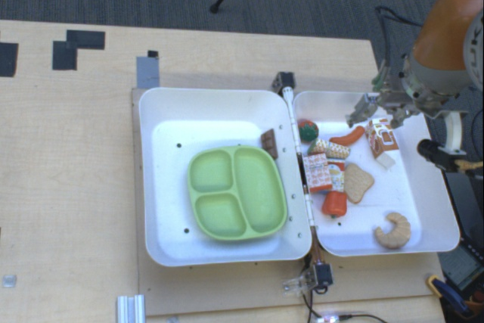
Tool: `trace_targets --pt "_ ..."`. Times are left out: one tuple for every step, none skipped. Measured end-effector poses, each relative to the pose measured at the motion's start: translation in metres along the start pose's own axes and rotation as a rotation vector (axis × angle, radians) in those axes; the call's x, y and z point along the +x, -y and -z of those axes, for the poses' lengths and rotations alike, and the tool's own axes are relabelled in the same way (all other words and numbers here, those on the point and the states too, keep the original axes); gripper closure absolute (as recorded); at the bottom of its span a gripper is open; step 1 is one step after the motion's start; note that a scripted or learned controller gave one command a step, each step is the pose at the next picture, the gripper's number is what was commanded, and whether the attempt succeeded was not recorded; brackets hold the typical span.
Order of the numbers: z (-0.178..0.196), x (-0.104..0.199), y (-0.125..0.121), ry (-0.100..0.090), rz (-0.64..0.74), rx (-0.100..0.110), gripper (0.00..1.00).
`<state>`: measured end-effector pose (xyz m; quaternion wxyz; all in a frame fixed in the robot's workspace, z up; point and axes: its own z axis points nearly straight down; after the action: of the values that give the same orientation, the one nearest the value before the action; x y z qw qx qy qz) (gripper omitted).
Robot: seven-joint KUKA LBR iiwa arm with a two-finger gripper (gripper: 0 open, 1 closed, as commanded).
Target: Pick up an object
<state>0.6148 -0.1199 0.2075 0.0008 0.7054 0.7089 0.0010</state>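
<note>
The gripper point(376, 111) was held over the right bin's point(435, 185) far edge; whether its fingers were parted could not be told, and nothing was seen held. Just below it, a small carton point(382, 140) lay with its long axis slanting down-right, open floor beside it. A sausage point(347, 137) lay just left. A green divided plate point(237, 193) sat in the left bin point(162, 117).

The pale wooden table point(68, 163) looks matt; the 2 white plastic bins point(162, 117) and the light-green 3-compartment plastic plate point(238, 193) look smooth, faintly glossy.
</note>
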Motion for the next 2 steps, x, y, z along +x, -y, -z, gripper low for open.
trace_targets --pt "-0.094 -0.024 0.043 0.000 -0.001 -0.001 0.00" --pt "-0.119 0.007 0.080 0.008 -0.007 -0.012 0.00"
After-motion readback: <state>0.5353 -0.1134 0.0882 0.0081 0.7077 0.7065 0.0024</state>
